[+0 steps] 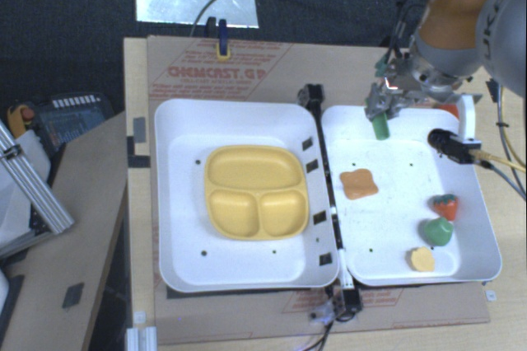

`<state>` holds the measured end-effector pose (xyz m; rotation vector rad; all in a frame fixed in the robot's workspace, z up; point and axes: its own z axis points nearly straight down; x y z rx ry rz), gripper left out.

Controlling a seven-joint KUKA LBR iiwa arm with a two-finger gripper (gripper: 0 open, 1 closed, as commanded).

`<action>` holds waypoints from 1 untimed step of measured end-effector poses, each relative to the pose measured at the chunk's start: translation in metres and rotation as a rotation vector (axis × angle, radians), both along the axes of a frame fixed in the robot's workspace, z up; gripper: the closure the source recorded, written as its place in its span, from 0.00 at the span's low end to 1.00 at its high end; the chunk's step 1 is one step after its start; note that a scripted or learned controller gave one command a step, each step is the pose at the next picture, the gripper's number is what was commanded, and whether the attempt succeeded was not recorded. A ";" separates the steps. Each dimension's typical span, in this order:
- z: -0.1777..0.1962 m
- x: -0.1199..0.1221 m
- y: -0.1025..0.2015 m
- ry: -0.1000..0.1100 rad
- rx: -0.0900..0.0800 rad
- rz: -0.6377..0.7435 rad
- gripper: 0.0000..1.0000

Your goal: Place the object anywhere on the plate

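Dark carpet frames the pale wooden surface (pixel 99 176), and on it sit two shallow white bins side by side. From my remote seat, the task's thing looks to be the small green object (pixel 380 127), a short cylinder-like piece, which I see pinched at the tip of the tool (pixel 380 112) above the far-left corner of the right bin (pixel 395 259); the tool appears closed on it, though the grip is shallow and only the object's lower part shows. Its goal, the yellow plate (pixel 254 191), lies in the middle of the left bin (pixel 181 176), well apart from the object; it is smooth moulded plastic with three rounded compartments and raised dividers. I judge the main risk to be a slip during the carry across the black hinge strip (pixel 323 176) between the bins, since so little of the piece seems clamped. A release over a divider could also let it roll off the plate. Elsewhere in the right bin rest a flat orange slice (pixel 359 184), a red-and-green strawberry-like toy (pixel 445 206), a green rounded toy (pixel 436 231) and a yellow chunk (pixel 422 259).
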<state>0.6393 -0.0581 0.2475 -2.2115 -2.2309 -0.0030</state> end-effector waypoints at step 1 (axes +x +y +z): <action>-0.016 0.004 0.050 0.001 0.000 0.001 1.00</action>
